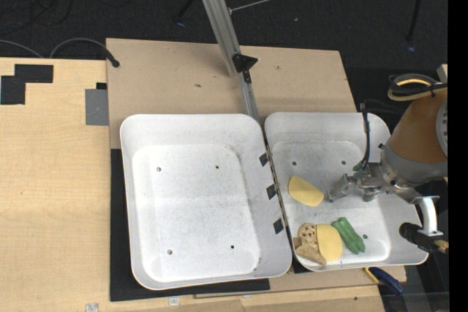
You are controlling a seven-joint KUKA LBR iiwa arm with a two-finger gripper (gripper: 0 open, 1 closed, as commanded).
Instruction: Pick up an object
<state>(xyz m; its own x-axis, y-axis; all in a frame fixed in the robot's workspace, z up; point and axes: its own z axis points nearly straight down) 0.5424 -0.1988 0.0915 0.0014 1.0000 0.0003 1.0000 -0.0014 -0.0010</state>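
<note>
- Pincer [338, 191]: low inside the right bin [322, 134]; finger state cannot be determined, and nothing is visibly gripped.
- Nearest target: yellow piece [305, 191], just beside the pincer tip.
- Risk: a descent off-centre probably nudges it aside.
- Further out: green piece [349, 234], second yellow piece [329, 242] and speckled piece [308, 242], clustered against the near wall, hampering access.

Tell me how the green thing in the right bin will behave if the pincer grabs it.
The green thing looks long, narrow and smooth, so it may slip or roll sideways. It lies against a yellow piece, which could get nudged too. It's probably light.
</note>
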